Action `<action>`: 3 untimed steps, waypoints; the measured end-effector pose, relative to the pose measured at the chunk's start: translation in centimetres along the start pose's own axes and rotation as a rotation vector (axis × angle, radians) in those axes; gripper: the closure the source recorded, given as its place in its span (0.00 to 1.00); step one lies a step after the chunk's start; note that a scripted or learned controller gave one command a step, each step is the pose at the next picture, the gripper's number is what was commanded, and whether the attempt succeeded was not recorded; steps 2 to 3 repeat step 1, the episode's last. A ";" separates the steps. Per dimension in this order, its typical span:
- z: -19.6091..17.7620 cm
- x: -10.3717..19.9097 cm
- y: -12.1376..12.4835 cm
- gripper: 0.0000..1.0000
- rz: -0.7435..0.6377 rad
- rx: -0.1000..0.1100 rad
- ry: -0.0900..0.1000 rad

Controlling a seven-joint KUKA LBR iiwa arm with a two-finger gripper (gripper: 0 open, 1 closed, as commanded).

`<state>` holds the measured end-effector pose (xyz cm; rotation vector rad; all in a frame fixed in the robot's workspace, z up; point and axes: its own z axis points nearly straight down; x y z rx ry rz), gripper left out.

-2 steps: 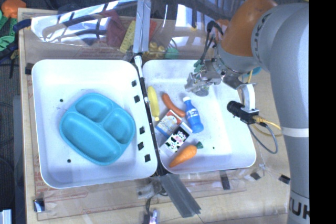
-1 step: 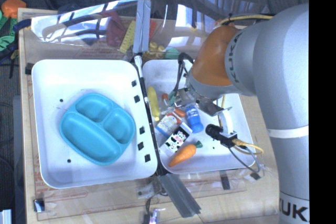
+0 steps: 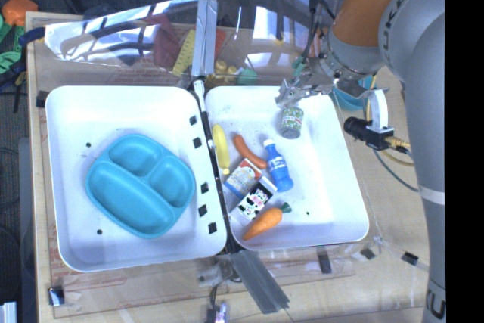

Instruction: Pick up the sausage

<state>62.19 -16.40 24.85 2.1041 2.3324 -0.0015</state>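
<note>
The sausage [image 3: 249, 151], a short orange-red link, lies slantwise in the middle of the right bin [image 3: 344, 185], between a yellow banana [image 3: 220, 147] and a blue bottle [image 3: 278, 165]. My gripper [image 3: 293, 95] hangs over the far part of the right bin, well up and to the right of the sausage and apart from it. A small greenish can [image 3: 292, 120] sits directly under the gripper's tip. Whether the can is gripped or just rests below is unclear.
Near the sausage lie a small carton [image 3: 240, 179], a black-and-white box [image 3: 257, 199] and a carrot [image 3: 262, 223] at the front. The left bin [image 3: 68, 117] holds a blue divided plate [image 3: 141, 182]. A divider wall [image 3: 206, 163] separates the bins.
</note>
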 end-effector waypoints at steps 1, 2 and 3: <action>12.6 5.9 -1.5 1.00 -0.358 0.004 0.003; 12.6 5.9 -1.5 1.00 -0.358 0.004 0.003; 12.6 5.9 -1.5 1.00 -0.358 0.004 0.003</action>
